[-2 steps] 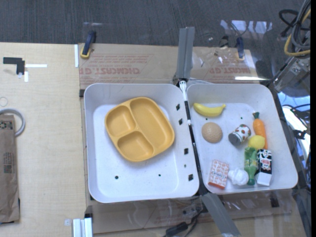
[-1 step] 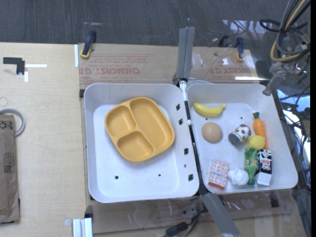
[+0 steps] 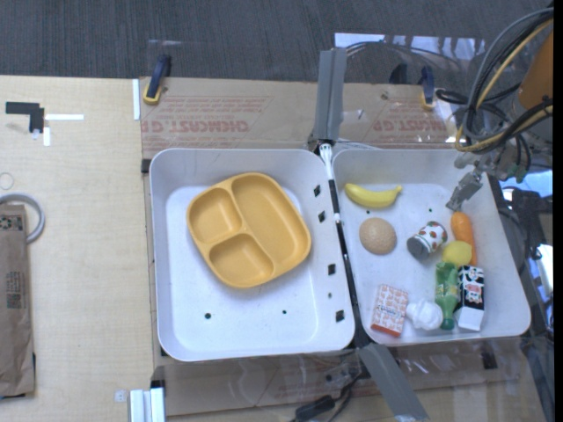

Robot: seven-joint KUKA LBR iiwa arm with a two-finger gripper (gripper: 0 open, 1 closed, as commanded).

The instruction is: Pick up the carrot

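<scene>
Right of frame, the gripper (image 3: pixel 461 192), grip state unclear to me, should drop squarely over the carrot (image 3: pixel 462 227), avoiding the lemon (image 3: pixel 456 253).

Yellow divided plate (image 3: pixel 249 229) in left bin (image 3: pixel 167 262); banana (image 3: pixel 372 195), tan ball (image 3: pixel 378 236) in right bin (image 3: pixel 510 310)

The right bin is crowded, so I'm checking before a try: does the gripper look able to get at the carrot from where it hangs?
Probably yes. The gripper hangs just above the carrot, whose upper end lies bare. Lower down, the lemon touches it and the small can lies close beside it, so room there is tight.
</scene>
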